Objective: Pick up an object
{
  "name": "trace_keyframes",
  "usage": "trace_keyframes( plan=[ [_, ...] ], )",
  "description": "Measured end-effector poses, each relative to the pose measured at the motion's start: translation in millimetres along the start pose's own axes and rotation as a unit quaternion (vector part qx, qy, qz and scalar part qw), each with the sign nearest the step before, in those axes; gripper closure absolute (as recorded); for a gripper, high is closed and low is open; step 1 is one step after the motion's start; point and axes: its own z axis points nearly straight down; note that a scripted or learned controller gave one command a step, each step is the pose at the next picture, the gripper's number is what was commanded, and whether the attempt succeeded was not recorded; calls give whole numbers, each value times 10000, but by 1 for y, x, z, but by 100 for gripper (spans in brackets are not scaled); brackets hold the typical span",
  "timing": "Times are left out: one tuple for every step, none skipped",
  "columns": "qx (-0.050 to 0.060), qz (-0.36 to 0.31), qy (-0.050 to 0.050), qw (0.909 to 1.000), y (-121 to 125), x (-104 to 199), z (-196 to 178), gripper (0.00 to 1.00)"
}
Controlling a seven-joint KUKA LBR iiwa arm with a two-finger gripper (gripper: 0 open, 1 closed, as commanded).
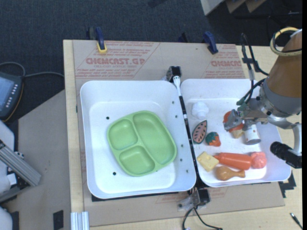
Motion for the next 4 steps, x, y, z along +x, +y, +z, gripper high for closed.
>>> trace_keyframes(
  plan=[
    [-2, 1, -4, 10000, -8, 1, 22, 100],
    [-39, 2, -15, 10000, -16, 1, 3, 100],
    [-34, -2, -15, 10000, -11, 0, 3, 100],
    [-12, 6, -9, 10000, -12, -7, 13, 100]
  ],
)
